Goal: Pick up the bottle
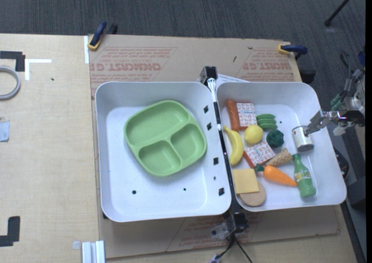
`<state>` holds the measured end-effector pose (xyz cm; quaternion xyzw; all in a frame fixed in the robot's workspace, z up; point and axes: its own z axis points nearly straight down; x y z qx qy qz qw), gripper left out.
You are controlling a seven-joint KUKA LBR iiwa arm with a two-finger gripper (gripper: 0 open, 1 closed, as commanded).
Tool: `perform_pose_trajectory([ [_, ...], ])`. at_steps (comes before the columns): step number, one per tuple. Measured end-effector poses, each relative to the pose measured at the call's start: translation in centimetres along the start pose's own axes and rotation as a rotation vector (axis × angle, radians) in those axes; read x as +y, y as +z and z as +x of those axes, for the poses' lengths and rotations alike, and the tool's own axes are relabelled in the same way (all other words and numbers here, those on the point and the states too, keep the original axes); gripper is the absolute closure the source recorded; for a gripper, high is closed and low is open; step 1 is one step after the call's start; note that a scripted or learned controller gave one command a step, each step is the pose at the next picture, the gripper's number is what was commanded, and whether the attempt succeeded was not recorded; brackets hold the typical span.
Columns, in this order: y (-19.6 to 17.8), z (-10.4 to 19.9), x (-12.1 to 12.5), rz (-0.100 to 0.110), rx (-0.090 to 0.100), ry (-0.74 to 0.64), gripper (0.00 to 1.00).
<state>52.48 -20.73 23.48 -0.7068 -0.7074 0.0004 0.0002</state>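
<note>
Lay in the right bin [325, 195] near its 5 o'clock corner: green bottle [303, 177], long axis running 12 to 6. Hovered just at the bottle's 12 o'clock: pincer [303, 139], grip state impossible to tell.

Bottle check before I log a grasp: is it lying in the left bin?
No, the bottle lies in the right bin, beside the carrot.
</note>
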Motion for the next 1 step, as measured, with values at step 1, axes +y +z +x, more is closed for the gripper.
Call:
perform_pose_trajectory([
  [1, -0.93, -0.02, 0.05, 0.0, -0.001, -0.002, 1.0],
])
